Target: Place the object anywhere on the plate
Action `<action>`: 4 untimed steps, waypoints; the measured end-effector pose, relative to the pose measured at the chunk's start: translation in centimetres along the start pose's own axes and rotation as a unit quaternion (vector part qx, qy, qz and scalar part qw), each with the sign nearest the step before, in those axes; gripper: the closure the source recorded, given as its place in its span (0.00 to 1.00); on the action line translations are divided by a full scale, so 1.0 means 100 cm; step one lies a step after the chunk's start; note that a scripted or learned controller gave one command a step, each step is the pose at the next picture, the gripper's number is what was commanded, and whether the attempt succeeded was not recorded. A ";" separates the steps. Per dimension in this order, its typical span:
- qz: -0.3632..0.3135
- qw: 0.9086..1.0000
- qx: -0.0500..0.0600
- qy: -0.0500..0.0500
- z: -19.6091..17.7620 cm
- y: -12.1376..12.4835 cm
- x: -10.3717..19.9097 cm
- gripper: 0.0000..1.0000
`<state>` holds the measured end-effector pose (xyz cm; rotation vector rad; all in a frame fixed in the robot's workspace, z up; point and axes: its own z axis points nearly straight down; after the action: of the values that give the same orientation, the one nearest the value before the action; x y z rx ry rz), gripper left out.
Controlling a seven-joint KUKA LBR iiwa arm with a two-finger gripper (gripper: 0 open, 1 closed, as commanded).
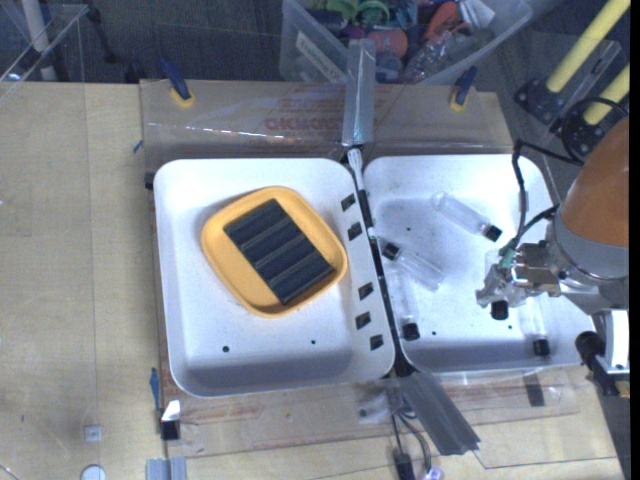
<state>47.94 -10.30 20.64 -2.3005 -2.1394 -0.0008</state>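
Wood bench (70, 268) carries two shallow white bins side by side, w/ a clear tub of mixed toys (400, 18) behind them.

Left bin (190, 358): yellow plate (222, 230), rounded-square, sitting diagonally, w/ a dark ribbed slab (280, 251) on top of it.

Right bin (450, 333): two clear plastic tubes w/ black caps. One tube (462, 216) lies toward the bin's back, cap end pointing right-and-forward. Other tube (412, 263) lies near the divider, cap at its upper-left end (faint against the white; outline hard to trace).

Gripper (500, 293) hangs low at the right bin's right side, arm entering from the right. Finger state: cannot tell, too blurred and small. Nothing visibly betw. the tips.

Key relation: both tubes lie to the image-left of the gripper; the back tube is up-left and near, the divider tube further left, roughly level. Long axes of both run diagonal, upper-left to lower-right. Plate is well apart, across the divider in the other bin.

Judgement: grasp not yet made; next move prob. needs a shift left toward a tube, wrist turned across its long axis. Clear round tube may roll or slip.
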 end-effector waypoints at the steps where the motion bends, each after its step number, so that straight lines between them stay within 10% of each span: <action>1: 0.000 1.000 0.000 0.000 0.000 0.000 0.000 0.00; 4: 0.055 0.998 0.002 0.000 -0.018 -0.001 0.010 0.00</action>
<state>47.94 -9.33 22.46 -2.4123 -2.0081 0.0020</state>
